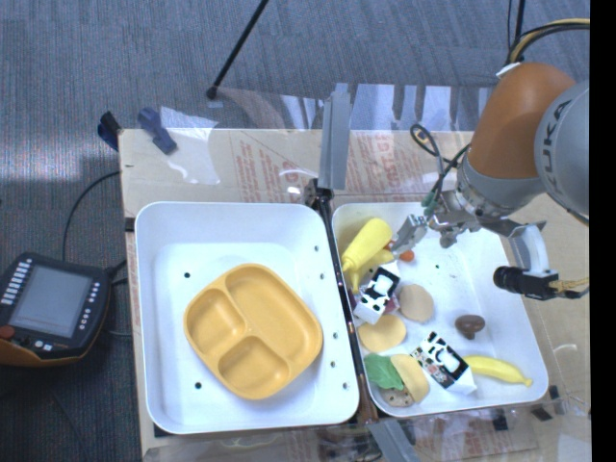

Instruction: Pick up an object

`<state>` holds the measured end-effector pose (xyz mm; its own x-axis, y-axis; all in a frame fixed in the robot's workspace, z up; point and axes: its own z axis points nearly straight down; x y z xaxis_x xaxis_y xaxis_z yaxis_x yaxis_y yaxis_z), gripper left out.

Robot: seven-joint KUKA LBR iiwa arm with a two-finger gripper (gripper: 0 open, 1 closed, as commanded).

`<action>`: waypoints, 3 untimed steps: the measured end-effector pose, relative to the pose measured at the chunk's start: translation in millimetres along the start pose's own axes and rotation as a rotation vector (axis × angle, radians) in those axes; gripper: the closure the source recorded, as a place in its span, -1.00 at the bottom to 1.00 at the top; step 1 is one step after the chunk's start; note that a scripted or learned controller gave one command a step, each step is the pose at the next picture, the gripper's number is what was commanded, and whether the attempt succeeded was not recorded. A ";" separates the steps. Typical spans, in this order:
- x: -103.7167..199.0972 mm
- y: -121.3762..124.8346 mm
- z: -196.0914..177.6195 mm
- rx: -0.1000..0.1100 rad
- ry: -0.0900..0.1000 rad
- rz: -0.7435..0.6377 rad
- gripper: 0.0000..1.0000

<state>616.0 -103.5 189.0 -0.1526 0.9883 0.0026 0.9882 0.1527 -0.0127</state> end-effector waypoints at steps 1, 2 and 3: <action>-12.8 21.2 103.6 -0.007 -0.002 -0.019 -1.00; -12.5 21.9 92.1 -0.007 0.000 -0.017 1.00; 52.5 38.2 -2.1 -0.018 -0.001 0.097 1.00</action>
